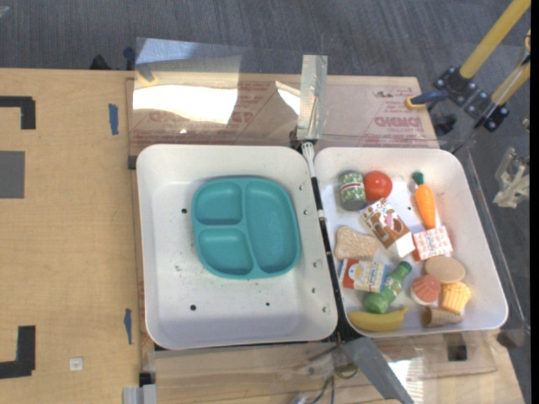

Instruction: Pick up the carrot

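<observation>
An orange carrot [425,204] with a small green top lies in the right bin [477,194], near its far right side, pointing roughly toward the front. A red tomato [378,184] sits to its left and a red-and-white packet [433,243] just in front of it.
The right bin also holds a green can [351,189], a snack box [386,223], a bread slice [355,244], a green bottle [389,286], a banana [376,319], corn [456,296] and more toy food. The left bin [160,251] holds a teal divided plate [247,226].
</observation>
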Controlling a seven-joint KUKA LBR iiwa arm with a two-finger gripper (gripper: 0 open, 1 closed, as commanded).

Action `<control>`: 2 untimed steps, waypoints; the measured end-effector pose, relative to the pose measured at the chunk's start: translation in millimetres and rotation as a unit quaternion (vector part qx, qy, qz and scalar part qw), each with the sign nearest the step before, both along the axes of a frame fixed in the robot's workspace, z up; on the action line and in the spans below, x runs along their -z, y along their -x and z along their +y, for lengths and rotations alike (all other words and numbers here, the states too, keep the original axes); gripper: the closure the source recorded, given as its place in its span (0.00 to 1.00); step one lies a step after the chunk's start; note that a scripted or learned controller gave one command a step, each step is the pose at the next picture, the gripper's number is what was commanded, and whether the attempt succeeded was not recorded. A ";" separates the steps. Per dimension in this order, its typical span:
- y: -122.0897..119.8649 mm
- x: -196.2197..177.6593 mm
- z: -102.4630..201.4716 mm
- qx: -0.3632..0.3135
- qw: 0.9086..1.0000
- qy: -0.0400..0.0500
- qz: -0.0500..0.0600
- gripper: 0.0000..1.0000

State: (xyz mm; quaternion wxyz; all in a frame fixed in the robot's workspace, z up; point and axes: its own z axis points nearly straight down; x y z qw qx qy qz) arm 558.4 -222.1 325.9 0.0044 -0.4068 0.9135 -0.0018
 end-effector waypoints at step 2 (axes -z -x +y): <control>26.0 61.9 -0.2 -0.059 0.998 -0.001 0.005 1.00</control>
